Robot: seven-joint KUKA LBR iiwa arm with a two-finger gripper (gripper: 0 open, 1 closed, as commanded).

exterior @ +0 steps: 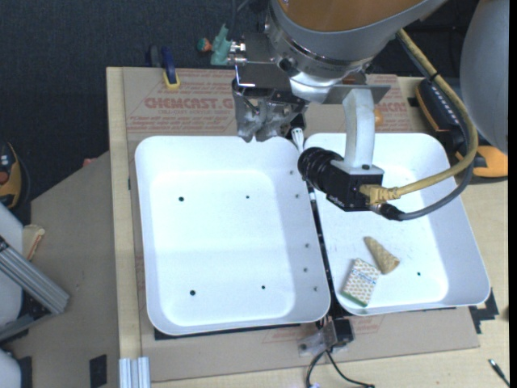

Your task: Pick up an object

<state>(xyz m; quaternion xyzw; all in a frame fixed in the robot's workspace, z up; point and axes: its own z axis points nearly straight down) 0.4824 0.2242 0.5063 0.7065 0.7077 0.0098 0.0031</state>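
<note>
Two small objects lie in the right bin [452,217] near its front. One is a tan cone-shaped piece [381,255]. The other is a small patterned rectangular pack with a green edge [361,282], touching the bin's front rim. My gripper [263,123] hangs over the back rim of the left bin [161,241], near the divide between the bins and far from both objects. I see nothing in it.
A black cylindrical unit [335,181] with a yellow cable hangs from the arm over the right bin's left side. Clamps [170,67] sit at the bench's back edge. The brown board [129,103] frames both bins.
</note>
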